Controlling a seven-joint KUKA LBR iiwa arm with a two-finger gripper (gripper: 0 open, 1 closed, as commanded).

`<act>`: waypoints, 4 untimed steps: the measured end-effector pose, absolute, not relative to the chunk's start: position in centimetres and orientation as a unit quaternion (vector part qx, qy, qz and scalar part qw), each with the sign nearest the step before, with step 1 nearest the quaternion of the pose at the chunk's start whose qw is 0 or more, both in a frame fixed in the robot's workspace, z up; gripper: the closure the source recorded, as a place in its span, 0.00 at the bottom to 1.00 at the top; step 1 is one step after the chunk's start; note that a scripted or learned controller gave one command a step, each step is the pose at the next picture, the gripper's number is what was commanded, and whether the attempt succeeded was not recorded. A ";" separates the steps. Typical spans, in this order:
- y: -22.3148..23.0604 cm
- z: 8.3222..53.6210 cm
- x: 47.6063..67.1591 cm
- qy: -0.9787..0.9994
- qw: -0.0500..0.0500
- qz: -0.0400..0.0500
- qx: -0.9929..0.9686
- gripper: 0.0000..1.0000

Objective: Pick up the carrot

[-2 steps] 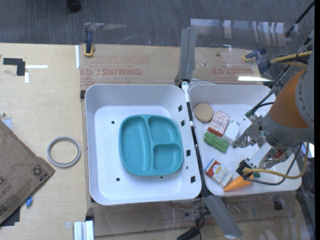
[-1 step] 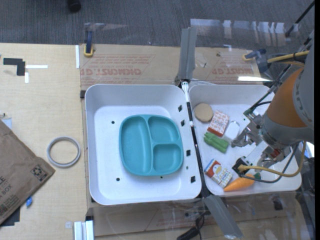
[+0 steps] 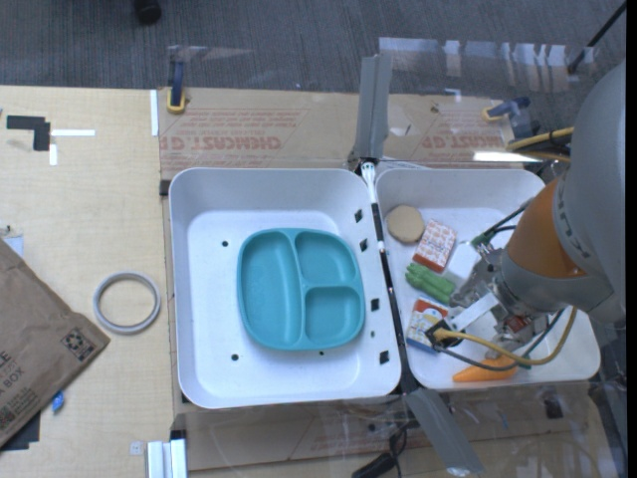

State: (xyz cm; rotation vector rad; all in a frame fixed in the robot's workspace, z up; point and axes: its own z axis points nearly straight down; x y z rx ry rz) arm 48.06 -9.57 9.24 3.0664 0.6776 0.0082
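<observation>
Here, carrot (image 3: 485,373) just beside the gripper (image 3: 510,324) — spread or pressed together, unclear.

The arm (image 3: 557,252) covered the right bin's (image 3: 473,212) 3 o'clock side. It also hid part of the carrot (image 3: 483,373) at 6 o'clock. The cardboard (image 3: 40,342) ran off the left edge at 8 o'clock.

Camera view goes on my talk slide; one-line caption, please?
Arm over the right bin, carrot by its near wall; teal divided plate in the left bin.
</observation>
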 end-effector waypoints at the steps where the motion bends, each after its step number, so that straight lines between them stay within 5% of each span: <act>1: -10.9 8.9 47.6 0.369 -0.002 -0.003 0.929 0.00; 2: -10.9 8.9 47.6 0.369 -0.002 -0.003 0.929 0.00; 3: -6.9 18.9 48.4 0.160 0.000 -0.003 0.987 0.00; 4: -8.1 20.8 47.8 0.163 0.000 -0.003 0.987 0.00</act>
